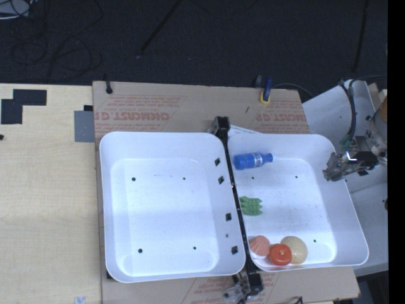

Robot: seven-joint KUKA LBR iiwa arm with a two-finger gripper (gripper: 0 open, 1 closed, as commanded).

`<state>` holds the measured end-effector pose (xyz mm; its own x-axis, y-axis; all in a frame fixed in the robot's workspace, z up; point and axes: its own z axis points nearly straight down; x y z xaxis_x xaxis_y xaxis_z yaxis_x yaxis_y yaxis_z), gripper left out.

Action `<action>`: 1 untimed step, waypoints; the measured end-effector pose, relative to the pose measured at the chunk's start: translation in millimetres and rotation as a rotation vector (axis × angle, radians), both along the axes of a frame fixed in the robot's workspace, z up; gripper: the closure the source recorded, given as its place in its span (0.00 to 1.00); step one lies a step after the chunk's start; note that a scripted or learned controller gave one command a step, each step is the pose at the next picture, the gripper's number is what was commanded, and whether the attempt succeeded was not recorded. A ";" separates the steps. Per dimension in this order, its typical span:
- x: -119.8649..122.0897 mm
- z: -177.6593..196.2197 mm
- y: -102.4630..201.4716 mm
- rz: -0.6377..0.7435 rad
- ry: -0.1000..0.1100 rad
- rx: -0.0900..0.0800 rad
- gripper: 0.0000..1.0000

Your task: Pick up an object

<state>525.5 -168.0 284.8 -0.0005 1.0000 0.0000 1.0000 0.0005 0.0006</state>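
Camera view is showing the gripper (335,168) hovering at the right bin's (345,233) edge, jaws' state untellable; blue bottle (252,161) is lying ungrasped, nothing picked yet.

Two white bins on the surface, arm at the right edge.

We see the left bin (166,208) beside the right bin (297,201), both on cardboard (158,109). In the right bin lie a blue bottle (252,161) near the back, a green toy (250,206) by the left wall, and at the front a pink piece (259,246), a red ball (280,254) and a tan ball (295,248) clustered together. The end effector (337,167) hovers over the right bin's right rim, apart from all of them.
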 end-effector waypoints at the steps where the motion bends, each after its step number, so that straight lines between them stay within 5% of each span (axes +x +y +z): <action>1: 11.6 -2.6 -27.6 -0.001 0.001 -0.001 1.00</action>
